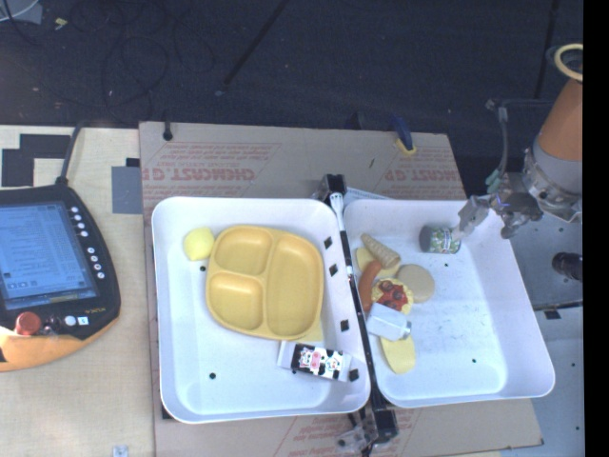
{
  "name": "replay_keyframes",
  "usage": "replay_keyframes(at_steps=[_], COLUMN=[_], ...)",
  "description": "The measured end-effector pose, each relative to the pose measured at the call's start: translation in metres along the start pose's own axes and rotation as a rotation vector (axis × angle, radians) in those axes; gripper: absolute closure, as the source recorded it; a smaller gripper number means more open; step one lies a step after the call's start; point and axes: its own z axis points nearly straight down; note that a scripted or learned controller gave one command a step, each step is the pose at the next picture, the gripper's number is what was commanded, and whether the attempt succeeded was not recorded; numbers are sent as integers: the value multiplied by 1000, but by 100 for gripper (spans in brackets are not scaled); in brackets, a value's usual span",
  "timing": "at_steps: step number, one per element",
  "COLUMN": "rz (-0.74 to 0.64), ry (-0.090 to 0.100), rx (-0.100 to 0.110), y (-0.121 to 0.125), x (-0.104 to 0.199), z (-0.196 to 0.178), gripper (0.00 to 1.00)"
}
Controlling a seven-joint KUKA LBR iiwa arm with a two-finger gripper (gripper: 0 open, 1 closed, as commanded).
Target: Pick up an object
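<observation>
Landmark: the right bin [514, 350], the white tray nearer the arm; everything below is placed against it.

Hand: the hand [493, 209] hangs over the right bin's far right rim, its two fingers spread fairly wide, one toward the bin's inside and one toward its outer edge. Nothing sits between them.

Nearest thing: a small can [442, 240] lies in the right bin's far part, just inside the rim, close beside the hand's inner finger and apart from it.

Key relation: from the hand, the small can lies toward the bin's middle and a little nearer the camera. It seems to lie on its side, long axis roughly across the bin, though it is too small to be sure which end points where.

Other candidates: a cluster along the right bin's left wall, well apart from the hand: a cone [380, 250], a round tan disc [416, 281], a red piece [392, 295], a white card [387, 327] and a yellow slice [401, 355].

Left bin: the left bin [181, 369] holds a yellow divided plate [265, 281], a yellow ball [198, 244] and a small patterned box [322, 361], all farther from the hand.

Judgement: nothing is picked yet. The small can is the likeliest target; the hand would need a short shift inward and down, fingers set across the can's narrow width.

Risk: a can on its side may roll away from a finger.
</observation>
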Motion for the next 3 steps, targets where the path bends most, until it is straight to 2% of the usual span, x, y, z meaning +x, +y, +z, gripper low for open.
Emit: replay_keyframes(at_steps=[1, 2, 3], rz=[0, -6, 4], ry=[-1, 1, -1], rx=[-2, -5, -3], y=[25, 28, -31], x=[4, 70, 88], z=[119, 65, 116], gripper=[0, 0, 0])
